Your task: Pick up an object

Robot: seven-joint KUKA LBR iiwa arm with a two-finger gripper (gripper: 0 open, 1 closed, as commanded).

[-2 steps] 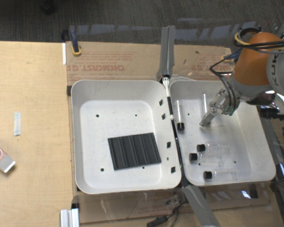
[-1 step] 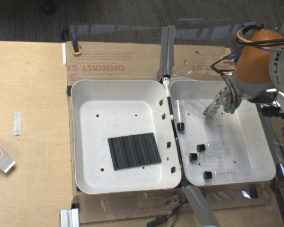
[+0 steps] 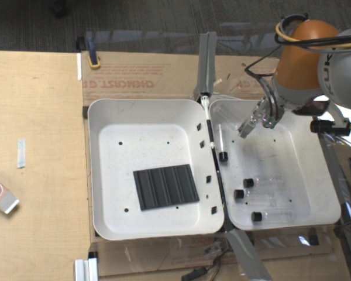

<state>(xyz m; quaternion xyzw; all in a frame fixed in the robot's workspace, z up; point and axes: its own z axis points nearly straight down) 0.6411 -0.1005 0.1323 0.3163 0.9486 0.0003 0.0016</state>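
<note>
1. The worktop (image 3: 35, 116) is pale wood on the left, with brown cardboard (image 3: 146, 78) under the far edge of the two bins.
2. The left bin (image 3: 105, 122) is a shallow white tray with rounded corners, and it lies touching the right bin along a shared middle seam.
3. The right bin (image 3: 316, 174) is the same kind of white tray, set on the side where the arm reaches in.
4. The arm (image 3: 307, 51) is grey with a large orange section, entering from the right and hanging over the far part of the right bin, with black cables looped round it.
5. A dark ribbed rectangular panel (image 3: 165, 187) lies flat in the near half of the left bin, slightly skewed, well apart from the arm.
6. The claw (image 3: 248, 127) slants down and to the left over the far left part of the right bin; at this angle I cannot tell how wide it stands, and nothing is visible in it.
7. Clear pieces with black caps (image 3: 247, 183) lie in the right bin, possibly transparent tubes, one along the left wall and others toward the near side.
8. A small pink and white object (image 3: 0, 195) rests on the wood at the far left edge.
9. A thin pale strip (image 3: 21, 153) lies on the wood just beyond it.
</note>
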